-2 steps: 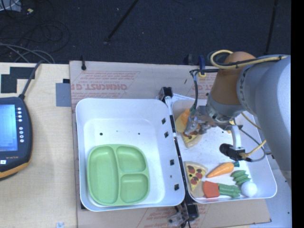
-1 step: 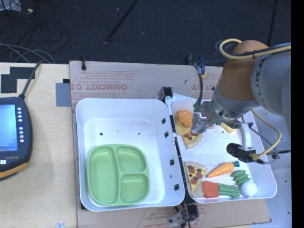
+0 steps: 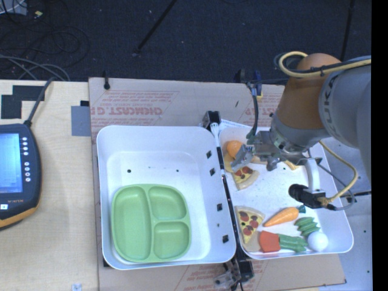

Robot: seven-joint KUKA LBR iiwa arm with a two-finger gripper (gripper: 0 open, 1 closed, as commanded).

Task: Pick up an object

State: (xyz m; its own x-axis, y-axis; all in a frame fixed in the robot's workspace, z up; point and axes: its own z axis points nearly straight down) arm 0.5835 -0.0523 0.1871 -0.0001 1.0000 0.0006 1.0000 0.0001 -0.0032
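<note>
My gripper hangs low over the back left part of the right bin, its two fingers spread apart and open. An orange ball lies just left of the left finger. A small pizza slice sits right below that finger. A tan piece shows between the fingers, and I cannot tell whether they touch it. Nothing is lifted.
The right bin's front holds a second pizza slice, a carrot, a red piece, green vegetables and a white egg. A green divided plate lies in the left bin. A handheld screen rests far left.
</note>
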